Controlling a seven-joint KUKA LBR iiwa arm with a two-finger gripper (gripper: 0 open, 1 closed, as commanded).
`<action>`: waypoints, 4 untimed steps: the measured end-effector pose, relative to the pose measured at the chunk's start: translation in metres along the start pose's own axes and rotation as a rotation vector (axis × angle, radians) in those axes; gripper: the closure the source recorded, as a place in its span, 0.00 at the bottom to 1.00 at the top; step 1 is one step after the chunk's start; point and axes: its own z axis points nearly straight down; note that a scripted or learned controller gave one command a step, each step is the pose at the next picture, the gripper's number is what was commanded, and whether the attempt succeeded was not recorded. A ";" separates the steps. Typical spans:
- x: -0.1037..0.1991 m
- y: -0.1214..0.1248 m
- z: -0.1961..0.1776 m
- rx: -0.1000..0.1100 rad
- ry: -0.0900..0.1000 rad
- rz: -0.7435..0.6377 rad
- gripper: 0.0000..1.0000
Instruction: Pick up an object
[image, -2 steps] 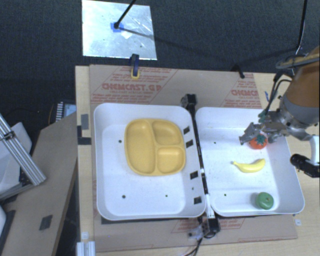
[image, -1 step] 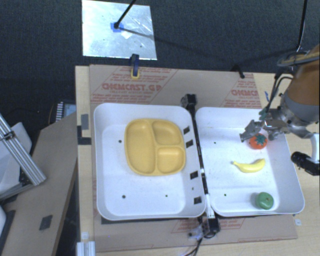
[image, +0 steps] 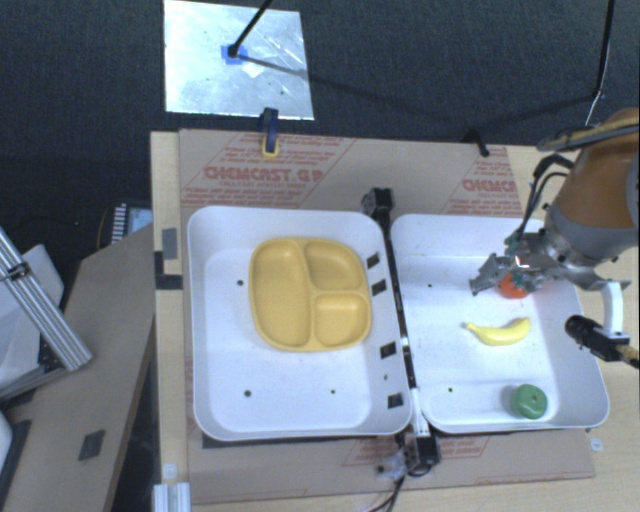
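Observation:
In the right bin (image: 440, 300) lie a yellow banana (image: 498, 331), a green round fruit (image: 529, 401) near the front right corner, and a small red-orange object (image: 513, 286) at the bin's right middle. My gripper (image: 498, 274) hangs low over the red-orange object, its grey fingers covering most of it. The arm, grey with an orange band, comes in from the right edge. The banana lies just in front of the gripper, apart from it.
The left bin (image: 215, 390) holds a yellow divided plate (image: 305, 292) with three compartments. A black divider strip (image: 392, 300) runs between the two bins. A black cable and bracket (image: 600, 340) hang at the right bin's outer edge.

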 end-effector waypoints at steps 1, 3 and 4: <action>-0.007 0.001 0.045 0.002 0.001 0.001 0.00; -0.007 0.003 0.082 -0.005 -0.001 0.001 1.00; -0.008 0.003 0.017 -0.008 -0.002 -0.003 1.00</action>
